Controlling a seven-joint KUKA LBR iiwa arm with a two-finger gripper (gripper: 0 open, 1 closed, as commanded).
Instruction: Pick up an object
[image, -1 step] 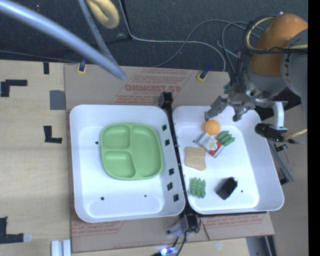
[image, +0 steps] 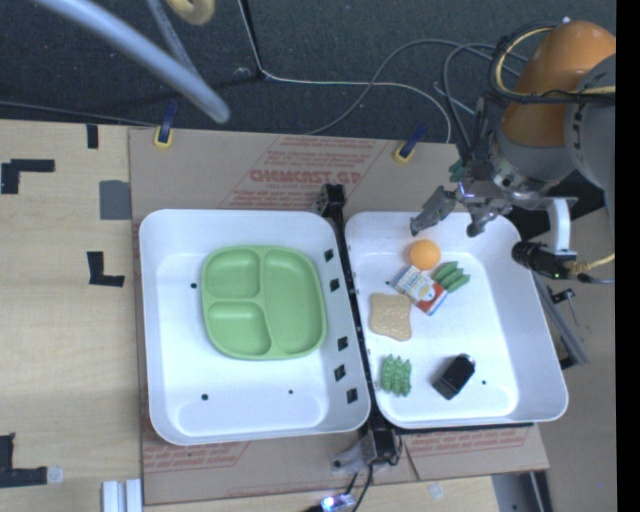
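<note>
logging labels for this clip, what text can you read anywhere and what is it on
"CHEMCAST GP" or close to it, blurred red print on the brown sheet under the bins.
Further red print on that sheet: too blurred to read.
Small packet in the right bin: print too small to read.

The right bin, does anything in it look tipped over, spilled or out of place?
Nothing stands out. The orange ball, small carton, green pods, cracker, leafy green piece and black block lie loose inside the right bin. The pincer hangs open above its far edge.
</note>
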